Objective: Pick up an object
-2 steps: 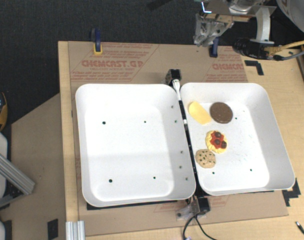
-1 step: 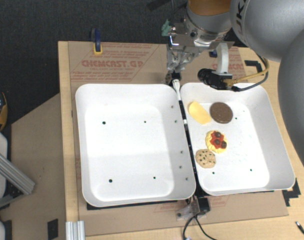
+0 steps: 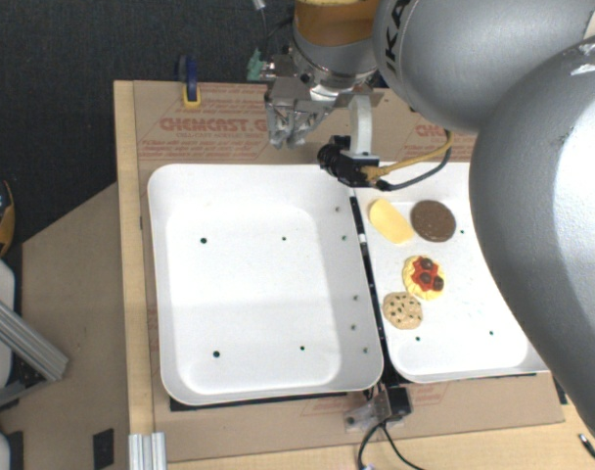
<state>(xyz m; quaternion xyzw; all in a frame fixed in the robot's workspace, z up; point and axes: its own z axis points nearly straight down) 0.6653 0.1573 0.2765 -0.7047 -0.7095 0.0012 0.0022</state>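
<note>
Up near the bench's far edge, the pincer [image 3: 290, 130] hangs over the brown board beyond the left bin [image 3: 180, 262]; whether its fingers are parted I cannot tell, and nothing shows between them. Four food pieces lie in the right bin [image 3: 474, 346] near its left wall: a yellow piece [image 3: 389, 220], a brown disc [image 3: 434, 220], a red-topped tart [image 3: 424, 276] and a chip cookie [image 3: 402, 310].

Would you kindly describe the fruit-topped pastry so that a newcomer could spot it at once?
Start at the right-hand white bin, where four small food items sit near the divider between the bins. The round yellow tart with red berries on top sits between the dark brown round cookie and the pale chocolate-chip cookie. Only it has red on top.
</note>
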